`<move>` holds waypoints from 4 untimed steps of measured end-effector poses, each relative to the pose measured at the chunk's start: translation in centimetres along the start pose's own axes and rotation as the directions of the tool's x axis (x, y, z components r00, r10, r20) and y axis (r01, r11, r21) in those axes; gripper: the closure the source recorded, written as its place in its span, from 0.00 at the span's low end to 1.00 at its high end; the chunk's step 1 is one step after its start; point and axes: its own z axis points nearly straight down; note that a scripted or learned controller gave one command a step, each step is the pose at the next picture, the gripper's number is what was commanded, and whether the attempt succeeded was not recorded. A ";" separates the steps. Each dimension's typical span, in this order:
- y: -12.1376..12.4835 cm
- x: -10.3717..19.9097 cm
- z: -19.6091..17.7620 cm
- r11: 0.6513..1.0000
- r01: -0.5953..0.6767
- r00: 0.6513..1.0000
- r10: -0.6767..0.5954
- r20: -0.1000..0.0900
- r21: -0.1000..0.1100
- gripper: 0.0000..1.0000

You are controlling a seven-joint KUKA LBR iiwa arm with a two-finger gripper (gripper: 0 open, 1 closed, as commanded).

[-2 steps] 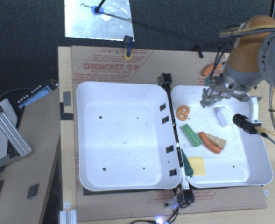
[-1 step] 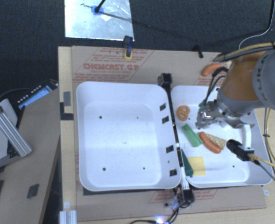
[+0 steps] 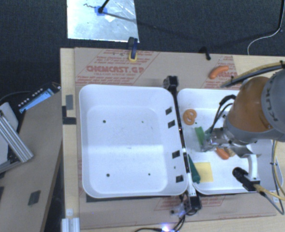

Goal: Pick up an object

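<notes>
The near edge of the surface (image 3: 132, 211), with its printed cardboard sheet, lies closest, and just beyond it sit the two bins. The left bin (image 3: 91, 129) has a bare white floor and nothing to take hold of.

Right of the dividing rims, the right bin (image 3: 200, 98) holds the candidates. A yellow square (image 3: 203, 171) lies flat on the near floor, with a dark green piece (image 3: 193, 172) just beside it against the left wall; both look thin and hard to get under. Farther back is a small orange ring (image 3: 189, 116), light and probably stiff, but low and likely to skate on smooth plastic. A green block (image 3: 200, 134) lies tilted toward the middle, and it looks like the best target: light, rigid, with long parallel sides to pinch across. An orange sausage-shaped piece (image 3: 223, 153) sits to its right, rounded and liable to roll.

The claw (image 3: 211, 141) hangs just beside the green block, near its right side (whether its fingers are apart or together I cannot tell, since the wrist hides them). Nothing is visibly held.

Room is tight: the block lies near the left wall, with the sausage close on the other side, so a straight descent seems safer than a sideways sweep.
</notes>
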 end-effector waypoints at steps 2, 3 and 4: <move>5.0 -1.1 -0.1 1.000 0.004 1.000 -0.004 0.001 0.001 1.00; -0.5 -1.2 -0.2 1.000 0.000 1.000 0.000 0.002 -0.004 1.00; 1.1 0.7 -0.2 1.000 0.003 1.000 -0.003 0.005 -0.002 1.00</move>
